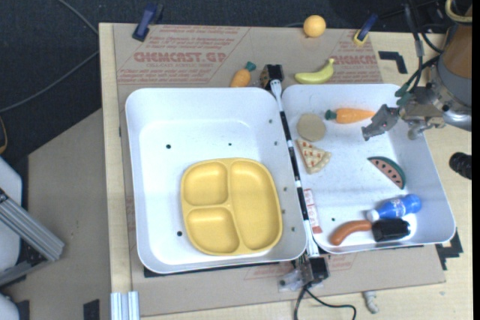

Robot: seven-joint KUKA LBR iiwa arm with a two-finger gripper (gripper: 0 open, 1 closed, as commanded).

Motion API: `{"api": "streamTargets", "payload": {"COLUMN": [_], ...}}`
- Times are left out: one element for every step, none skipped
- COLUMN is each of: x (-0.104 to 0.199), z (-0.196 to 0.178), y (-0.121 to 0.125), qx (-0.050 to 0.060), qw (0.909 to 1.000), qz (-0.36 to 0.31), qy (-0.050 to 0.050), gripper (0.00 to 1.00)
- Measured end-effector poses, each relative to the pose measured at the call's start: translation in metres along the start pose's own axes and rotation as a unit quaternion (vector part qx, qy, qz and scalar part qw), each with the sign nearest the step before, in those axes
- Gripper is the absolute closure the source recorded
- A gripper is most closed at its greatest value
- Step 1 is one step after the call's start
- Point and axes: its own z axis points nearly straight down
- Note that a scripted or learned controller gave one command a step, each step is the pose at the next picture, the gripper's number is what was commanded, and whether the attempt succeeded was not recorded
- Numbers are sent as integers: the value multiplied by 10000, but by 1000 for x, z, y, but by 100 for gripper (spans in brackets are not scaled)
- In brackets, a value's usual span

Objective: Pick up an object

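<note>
My gripper point(393, 130) hangs over the upper right of the right bin point(427, 183), open, with nothing between its fingers. An orange carrot point(351, 115) lies just left of it, and a watermelon slice point(387, 170) lies below it. Further left are a tan round disc point(311, 127) and a pizza slice point(313, 156). At the bin's front lie a blue bottle point(396, 206), a black object point(391, 230) and a reddish sausage point(346, 231).
The left bin point(150, 161) holds a yellow divided plate point(231, 204). Behind the bins on the cardboard lie a banana point(315, 73), an orange ball point(314, 25) and a small orange toy point(241, 78). Blue clamps point(146, 22) grip the board's far edge.
</note>
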Motion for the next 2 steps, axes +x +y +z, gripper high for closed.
{"api": "streamTargets", "payload": {"x": [-85, -56], "z": [106, 167], "y": [54, 18], "qx": [14, 10], "qw": [10000, 10000], "qz": [10, 2], "qy": [-7, 4], "gripper": [0, 0]}}
